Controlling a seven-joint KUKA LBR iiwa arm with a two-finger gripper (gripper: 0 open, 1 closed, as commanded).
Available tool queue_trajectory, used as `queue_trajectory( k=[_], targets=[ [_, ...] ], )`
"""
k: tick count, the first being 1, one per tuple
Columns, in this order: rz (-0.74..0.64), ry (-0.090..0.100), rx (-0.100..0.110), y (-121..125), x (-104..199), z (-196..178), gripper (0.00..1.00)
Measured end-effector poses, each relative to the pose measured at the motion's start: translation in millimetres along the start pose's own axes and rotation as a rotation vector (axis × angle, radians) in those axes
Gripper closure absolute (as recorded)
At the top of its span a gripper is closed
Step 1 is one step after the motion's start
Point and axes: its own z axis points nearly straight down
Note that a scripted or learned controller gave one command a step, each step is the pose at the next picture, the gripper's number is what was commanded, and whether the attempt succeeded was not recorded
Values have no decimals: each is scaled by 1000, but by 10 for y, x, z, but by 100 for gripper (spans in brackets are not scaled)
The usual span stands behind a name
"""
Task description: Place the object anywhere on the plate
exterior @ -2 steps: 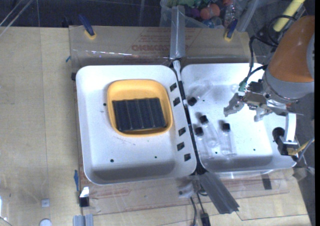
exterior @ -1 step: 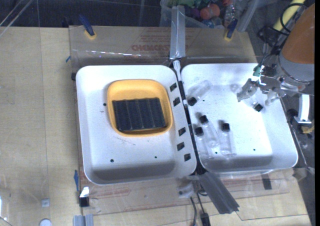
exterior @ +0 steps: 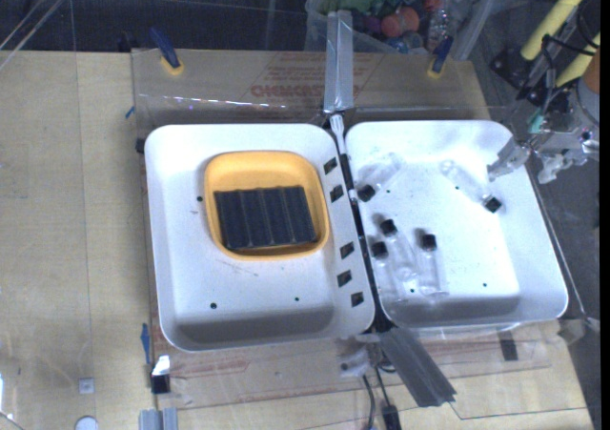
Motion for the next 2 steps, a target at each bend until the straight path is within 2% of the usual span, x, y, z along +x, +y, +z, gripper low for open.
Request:
queue_trajectory(
  k=[1,2],
  targets=[
    [-29,1,1,-201,-116,-908,0],
    [-360,3,2,-116,-99,-503,0]
  ],
)
